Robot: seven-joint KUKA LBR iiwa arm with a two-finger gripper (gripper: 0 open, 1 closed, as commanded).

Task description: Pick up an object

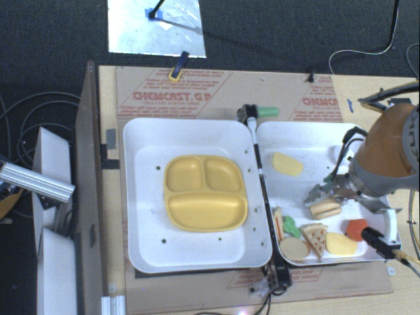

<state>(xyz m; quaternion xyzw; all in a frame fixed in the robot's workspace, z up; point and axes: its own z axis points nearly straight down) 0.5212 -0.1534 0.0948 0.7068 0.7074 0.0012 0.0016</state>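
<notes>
The arm [387,156] reaches into the right bin [308,136] from the right. The gripper [321,195] sits low over the bin floor, directly above and touching or nearly touching a tan bun [326,209]. The bun lies just below and slightly right of the fingertips, with its long axis running roughly left to right, tilted up at the right end. Whether the fingers are spread or closed on the bun cannot be told: the wrist covers them.

Other candidates lie nearby:
- a yellow chip [287,165], up and left of the gripper;
- a pizza slice [315,237], a cookie [294,249], a yellow wedge [342,244] and a red piece [357,228], along the front wall.

The left bin [147,176] holds a yellow tray [205,193].

The arm hides the right bin's far right corner.
</notes>
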